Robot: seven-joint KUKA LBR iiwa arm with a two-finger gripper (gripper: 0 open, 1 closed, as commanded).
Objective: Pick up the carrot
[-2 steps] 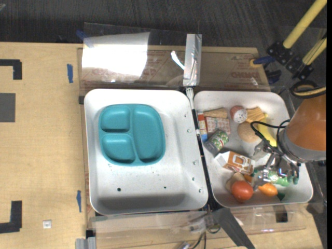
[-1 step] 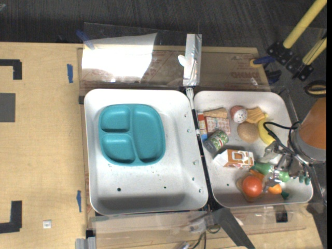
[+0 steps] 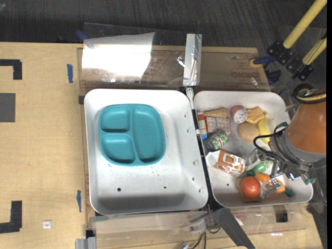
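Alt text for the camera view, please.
The arm reaches into the right bin, its gripper low among toy foods near the carrot and a tomato. The left bin holds a teal tray.

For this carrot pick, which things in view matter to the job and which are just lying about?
Job: carrot, in the right bin; gripper, close by it.
Lying about: tomato, green can, orange-and-white carton, banana, teal plate in the left bin.
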